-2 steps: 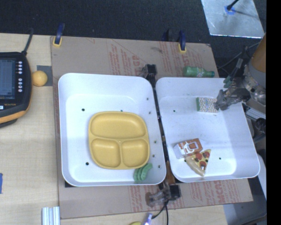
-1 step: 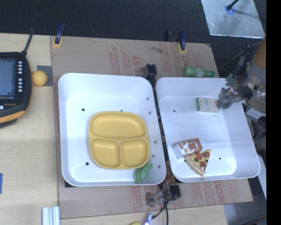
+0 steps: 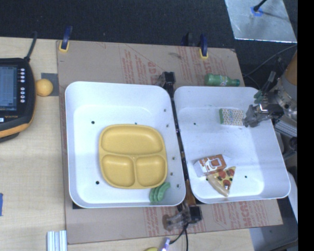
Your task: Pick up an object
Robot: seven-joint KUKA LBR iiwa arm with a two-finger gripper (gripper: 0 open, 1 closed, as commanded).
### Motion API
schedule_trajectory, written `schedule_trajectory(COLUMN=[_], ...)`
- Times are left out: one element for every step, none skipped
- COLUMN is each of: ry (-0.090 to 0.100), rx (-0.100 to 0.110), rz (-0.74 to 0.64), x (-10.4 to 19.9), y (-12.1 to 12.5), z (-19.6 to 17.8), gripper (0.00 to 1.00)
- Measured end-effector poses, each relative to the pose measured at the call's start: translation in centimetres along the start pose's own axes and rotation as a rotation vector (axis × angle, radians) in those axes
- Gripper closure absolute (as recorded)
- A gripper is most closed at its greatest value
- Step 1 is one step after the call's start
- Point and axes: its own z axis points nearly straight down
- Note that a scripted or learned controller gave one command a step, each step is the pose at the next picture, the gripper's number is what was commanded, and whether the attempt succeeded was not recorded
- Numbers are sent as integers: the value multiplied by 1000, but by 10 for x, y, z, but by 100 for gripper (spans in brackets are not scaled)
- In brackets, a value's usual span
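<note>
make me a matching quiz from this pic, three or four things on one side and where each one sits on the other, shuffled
Things:
1. yellow tray
2. pizza slice
3. green bottle
4. pendant

Places:
A. on the bench, behind the right bin
B. in the left bin
C. at the picture's left edge
D. in the right bin, near its front

Pairs: 1-B, 2-D, 3-A, 4-C

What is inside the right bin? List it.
The right bin holds a small speckled packet near its far wall, beside the gripper, and a toy pizza slice with a small carton touching it. Anything beneath them is covered.
</note>
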Motion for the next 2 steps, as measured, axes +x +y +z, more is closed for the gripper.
schedule_trajectory(ry=[0, -1], rx=[0, -2], rz=[0, -2], x=[0, 23], y=[0, 28], z=[0, 14], gripper=[0, 0])
